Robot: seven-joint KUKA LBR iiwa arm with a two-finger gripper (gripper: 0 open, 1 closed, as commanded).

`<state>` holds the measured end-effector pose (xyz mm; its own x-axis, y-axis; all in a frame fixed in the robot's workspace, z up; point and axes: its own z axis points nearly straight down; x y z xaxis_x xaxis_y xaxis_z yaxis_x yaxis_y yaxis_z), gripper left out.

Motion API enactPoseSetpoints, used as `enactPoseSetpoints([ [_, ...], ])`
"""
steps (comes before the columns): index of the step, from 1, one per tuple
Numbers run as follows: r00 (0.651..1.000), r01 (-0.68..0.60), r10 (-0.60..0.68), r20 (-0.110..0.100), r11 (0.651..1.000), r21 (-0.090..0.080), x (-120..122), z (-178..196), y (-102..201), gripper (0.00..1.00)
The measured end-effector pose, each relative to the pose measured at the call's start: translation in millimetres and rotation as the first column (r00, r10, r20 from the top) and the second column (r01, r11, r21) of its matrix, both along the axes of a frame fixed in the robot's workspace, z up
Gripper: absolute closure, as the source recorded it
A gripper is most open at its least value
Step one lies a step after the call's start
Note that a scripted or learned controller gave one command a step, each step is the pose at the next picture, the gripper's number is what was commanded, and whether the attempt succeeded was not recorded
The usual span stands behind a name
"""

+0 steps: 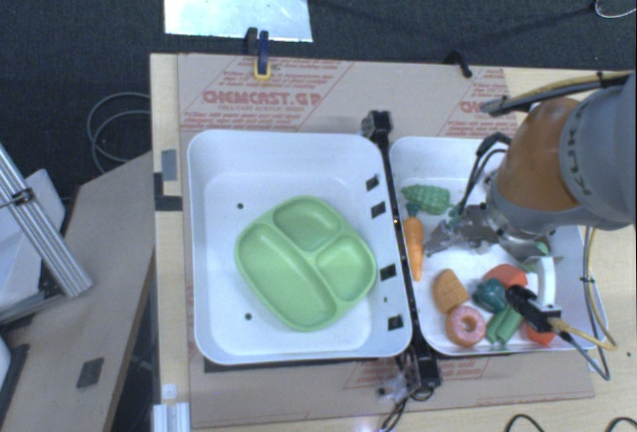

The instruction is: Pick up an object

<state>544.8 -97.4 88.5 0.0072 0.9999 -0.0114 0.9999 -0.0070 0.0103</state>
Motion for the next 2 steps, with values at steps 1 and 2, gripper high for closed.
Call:
enactPoseSetpoints([
  [1,1.0,-0.006,0.006,-0.003,1.0,0.007,-0.2,8.7,5.0,1.0],
  [2,1.0,-0.007,0.007,-0.004,1.0,0.01,3.7,63.5,-5.9,1.0],
])
